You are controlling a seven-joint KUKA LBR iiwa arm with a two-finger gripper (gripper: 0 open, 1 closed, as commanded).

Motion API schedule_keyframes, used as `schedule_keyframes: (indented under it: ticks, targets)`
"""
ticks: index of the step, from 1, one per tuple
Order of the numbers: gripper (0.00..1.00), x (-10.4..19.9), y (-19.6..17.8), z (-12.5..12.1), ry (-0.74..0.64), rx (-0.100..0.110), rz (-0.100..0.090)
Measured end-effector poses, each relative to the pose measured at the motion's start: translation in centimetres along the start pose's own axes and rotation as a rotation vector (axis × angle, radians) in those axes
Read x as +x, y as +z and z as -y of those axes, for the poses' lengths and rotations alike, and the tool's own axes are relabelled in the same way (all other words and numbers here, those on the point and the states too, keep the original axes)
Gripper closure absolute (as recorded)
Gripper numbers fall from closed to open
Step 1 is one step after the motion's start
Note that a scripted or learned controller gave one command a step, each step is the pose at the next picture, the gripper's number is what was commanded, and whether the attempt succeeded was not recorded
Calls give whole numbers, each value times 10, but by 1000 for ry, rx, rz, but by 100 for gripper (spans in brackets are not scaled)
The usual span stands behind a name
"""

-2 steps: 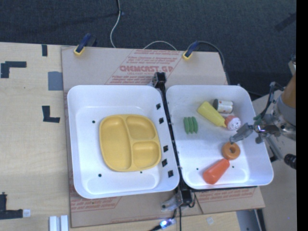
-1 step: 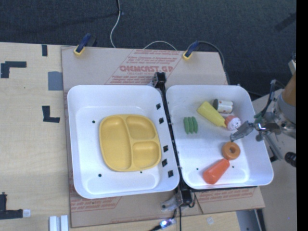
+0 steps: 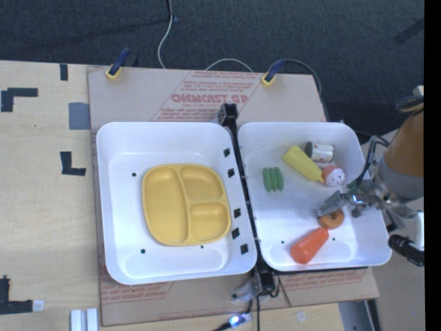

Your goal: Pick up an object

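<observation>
The right bin (image 3: 358, 257) holds several small objects. A green ridged piece (image 3: 273, 178) lies near the divider. A yellow bottle shape (image 3: 302, 162) lies beside a small white can (image 3: 320, 151) and a pink-and-white round piece (image 3: 334, 176). Near the front wall lies an orange-red carrot shape (image 3: 309, 245). My gripper (image 3: 342, 204) reaches in from the right, low over the bin, open. A small orange round piece (image 3: 331, 218) sits just below its left finger, not between the fingers.
The left bin (image 3: 110, 185) holds a yellow divided plate (image 3: 186, 203). A black divider clip line (image 3: 238, 178) runs between the bins. Both bins rest on a cardboard sheet (image 3: 200, 95) with a cable and clamps at the back.
</observation>
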State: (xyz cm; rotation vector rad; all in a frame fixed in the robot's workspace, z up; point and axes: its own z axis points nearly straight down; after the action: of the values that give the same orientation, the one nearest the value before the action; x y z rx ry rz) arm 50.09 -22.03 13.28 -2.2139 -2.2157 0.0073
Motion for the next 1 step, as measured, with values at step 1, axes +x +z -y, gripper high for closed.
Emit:
schedule_keyframes:
  ticks: [1]
  targets:
    - [0,0,52,0,0,-7,4]
